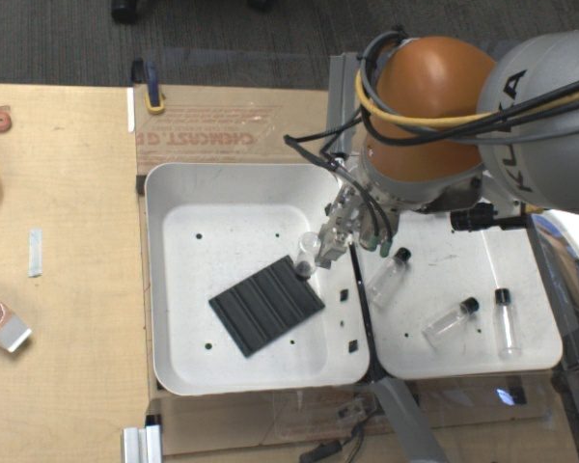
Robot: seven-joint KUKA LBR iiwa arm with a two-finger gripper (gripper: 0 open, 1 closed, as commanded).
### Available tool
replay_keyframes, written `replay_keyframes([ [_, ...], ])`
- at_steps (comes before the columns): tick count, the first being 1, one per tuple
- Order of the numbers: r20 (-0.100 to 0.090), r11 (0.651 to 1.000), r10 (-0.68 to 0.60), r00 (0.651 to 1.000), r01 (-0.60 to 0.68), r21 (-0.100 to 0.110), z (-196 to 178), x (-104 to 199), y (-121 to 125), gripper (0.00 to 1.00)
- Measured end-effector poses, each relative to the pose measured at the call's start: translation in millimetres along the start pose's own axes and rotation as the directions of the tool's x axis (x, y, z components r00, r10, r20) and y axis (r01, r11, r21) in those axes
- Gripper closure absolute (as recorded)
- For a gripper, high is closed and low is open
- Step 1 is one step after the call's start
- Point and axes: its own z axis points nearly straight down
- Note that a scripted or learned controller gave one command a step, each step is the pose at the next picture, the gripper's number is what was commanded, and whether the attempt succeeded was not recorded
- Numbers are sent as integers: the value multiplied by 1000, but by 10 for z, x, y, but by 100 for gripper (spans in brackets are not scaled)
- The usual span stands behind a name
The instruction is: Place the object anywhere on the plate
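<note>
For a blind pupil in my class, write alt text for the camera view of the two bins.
A grey and orange robot arm reaches from the right, its claw carrying a clear vial just above the upper corner of a dark ribbed plate in the left white bin. Three more clear vials with black caps lie in the right bin.

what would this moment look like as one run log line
gripper: over left bin, clear vial at its tip | dark ribbed plate: bare | three vials in right bin | placement: not yet done
</note>
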Motion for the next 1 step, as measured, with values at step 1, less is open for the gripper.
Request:
replay_keyframes([
  [1,-2,998,-64,998,64,1,498,-93,-278,100],
])
